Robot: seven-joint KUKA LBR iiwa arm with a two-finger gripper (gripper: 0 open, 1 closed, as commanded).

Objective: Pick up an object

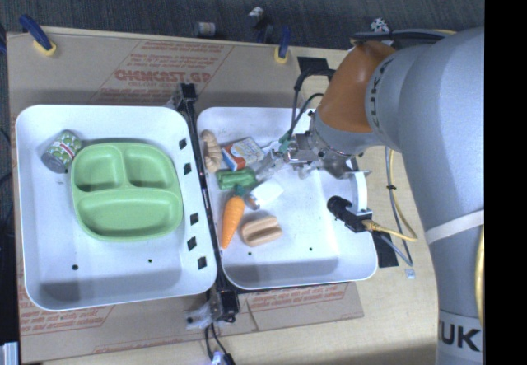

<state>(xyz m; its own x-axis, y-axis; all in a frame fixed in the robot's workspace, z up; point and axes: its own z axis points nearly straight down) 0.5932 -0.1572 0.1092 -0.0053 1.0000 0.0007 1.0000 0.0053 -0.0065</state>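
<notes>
gripper low in right bin, among toy food beside carrot and hot dog; cannot tell its state.

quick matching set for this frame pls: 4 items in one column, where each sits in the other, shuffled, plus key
Things:
1. green divided plate
2. carrot
3. can
4. gripper

Places:
A. far-left corner of the left bin, touching the plate's rim
B. right bin, near its left wall, lying lengthwise beside the hot dog bun
C. over the far part of the right bin, next to the pile of small items
D. middle of the left bin

Pairs: 1-D, 2-B, 3-A, 4-C
</notes>
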